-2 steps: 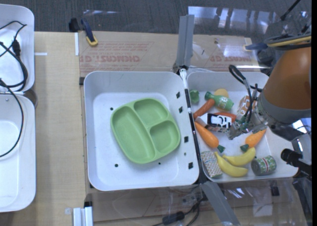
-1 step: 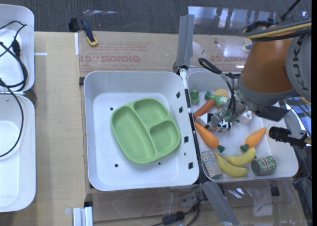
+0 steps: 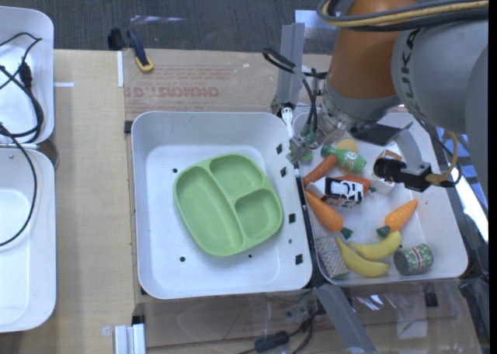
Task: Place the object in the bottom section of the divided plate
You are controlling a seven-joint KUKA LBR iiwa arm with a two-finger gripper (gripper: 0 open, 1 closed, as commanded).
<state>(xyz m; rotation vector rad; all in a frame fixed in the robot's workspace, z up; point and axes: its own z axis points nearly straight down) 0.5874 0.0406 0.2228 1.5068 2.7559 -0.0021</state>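
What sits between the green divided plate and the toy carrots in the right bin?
In the camera view, bare white floor of the left bin, then the two bins' adjoining walls, separate the divided plate from the nearest carrot. No object lies between.

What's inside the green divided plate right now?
The green plate in the left bin has nothing in any of its three sections. The toy food, including carrots and bananas, lies in the right bin. Nothing covers the plate.

arm (image 3: 443, 50): grey, rounded casing
band (image 3: 373, 42): glossy orange, above wrist
cables (image 3: 404, 9): black and yellow, looping over the band
lettering: dark, on grey shell
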